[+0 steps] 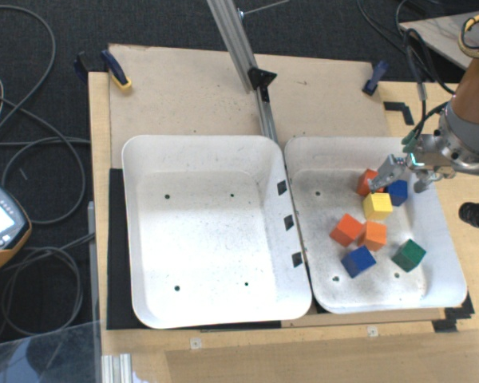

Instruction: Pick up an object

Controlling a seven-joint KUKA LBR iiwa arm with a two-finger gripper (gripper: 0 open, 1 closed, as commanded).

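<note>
- I see the room first: dark carpet (32,78) all around, with loose black cables (16,142) looping across it on the left side.
- The surface (191,94) is a pale wooden board, bare along its far strip, with blue clamps (116,69) at its far corners and a metal post (233,30) rising at a slant from its far middle.
- Two white bins sit side by side, touching along their inner walls. The left bin (144,166) takes up the larger share; its floor is open from wall to wall, so I have free room there.
- The right bin (319,174) has its near-left floor open; its contents crowd the middle and right part.
- The arm (471,110) reaches in from the right, over the right bin's far right rim.
- The hand (397,174) hangs over the far end of the block cluster; I cannot tell how its fingers are set.
- Blocks, I count seven: three orange, two blue, one yellow, one green.
- One orange block (367,183) and one blue block (397,192) lie right at the hand, with the yellow block (378,205) just beside them.
- Two more orange blocks (348,230) sit touching mid-bin; the second blue block (358,260) lies nearer me, and the green block (409,254) sits by the right wall.
</note>
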